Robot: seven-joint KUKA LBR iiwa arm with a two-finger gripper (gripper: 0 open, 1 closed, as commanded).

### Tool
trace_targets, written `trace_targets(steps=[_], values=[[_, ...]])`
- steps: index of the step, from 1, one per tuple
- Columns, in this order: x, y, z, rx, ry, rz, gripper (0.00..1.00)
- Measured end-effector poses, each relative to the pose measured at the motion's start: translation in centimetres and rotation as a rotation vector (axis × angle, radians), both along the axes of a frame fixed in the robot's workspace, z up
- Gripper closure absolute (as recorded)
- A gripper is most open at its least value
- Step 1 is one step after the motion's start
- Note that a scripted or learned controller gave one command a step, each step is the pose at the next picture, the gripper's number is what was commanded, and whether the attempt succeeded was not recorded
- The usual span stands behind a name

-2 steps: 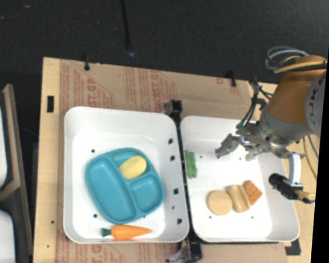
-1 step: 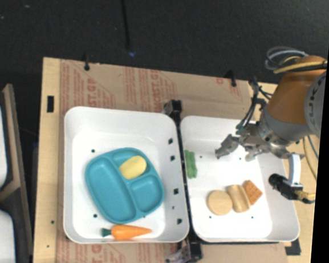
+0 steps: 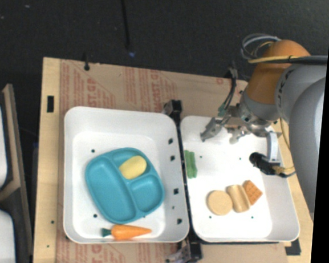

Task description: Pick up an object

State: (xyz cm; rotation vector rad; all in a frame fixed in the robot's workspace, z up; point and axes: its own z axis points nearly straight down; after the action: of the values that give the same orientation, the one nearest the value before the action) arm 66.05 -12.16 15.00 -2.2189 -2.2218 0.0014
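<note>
My gripper (image 3: 222,132) hangs over the far edge of the right bin (image 3: 282,224), its two fingers spread apart with nothing between them. Below it in that bin lie a green stick-shaped piece (image 3: 190,163) by the left wall, a round tan cookie (image 3: 220,202), a tan bread-like piece (image 3: 238,197) and an orange cracker (image 3: 252,192). The left bin (image 3: 77,149) holds a blue divided plate (image 3: 113,192) with a yellow lump (image 3: 133,166) on it, and a carrot (image 3: 130,231) lies at its front wall.
The grey arm with its orange band (image 3: 273,69) comes in from the upper right. A black fitting with a cable (image 3: 265,162) hangs over the right bin's right side. A black clip (image 3: 173,107) sits where the bins meet at the back.
</note>
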Motion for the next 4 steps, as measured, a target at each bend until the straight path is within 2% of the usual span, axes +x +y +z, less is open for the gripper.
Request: trace_targets(steps=[1, 2, 3, 4], values=[[2.6, 2.6, -1.6, 0.0, -0.002, 0.0, 0.0], [2.6, 2.4, -1.5, -0.001, -0.002, -0.001, 0.0], [2.8, 2.2, -4.9, -0.002, -0.001, -0.003, 0.0], [-11.6, -0.1, -3.5, -0.002, -0.001, -0.007, 0.0]])
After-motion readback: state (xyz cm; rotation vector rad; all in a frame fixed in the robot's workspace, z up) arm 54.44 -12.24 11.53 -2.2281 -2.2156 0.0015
